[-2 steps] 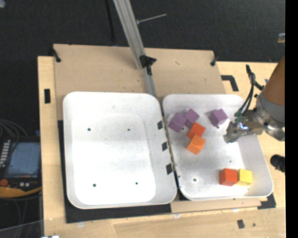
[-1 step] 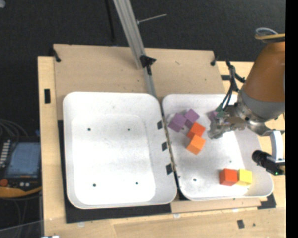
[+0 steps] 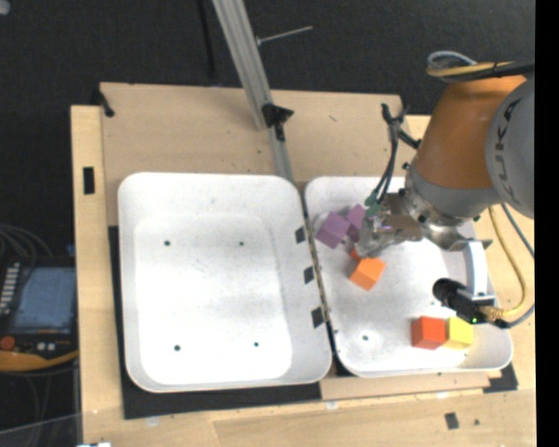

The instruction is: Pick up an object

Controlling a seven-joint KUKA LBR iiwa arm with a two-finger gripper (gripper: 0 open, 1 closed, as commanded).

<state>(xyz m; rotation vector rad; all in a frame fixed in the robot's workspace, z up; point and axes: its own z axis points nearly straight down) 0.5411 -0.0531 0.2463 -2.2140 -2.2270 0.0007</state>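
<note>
Gripper low in right bin | finger state: can't tell | purple block just left, orange cube just below | risk: crowded pair, fingers could nudge one aside, closing on nothing

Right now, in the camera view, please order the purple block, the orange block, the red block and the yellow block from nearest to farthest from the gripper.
1. Purple block, just left of the gripper.
2. Orange block, just below it.
3. Red block, lower right.
4. Yellow block, beside the red one, farther right.
</note>
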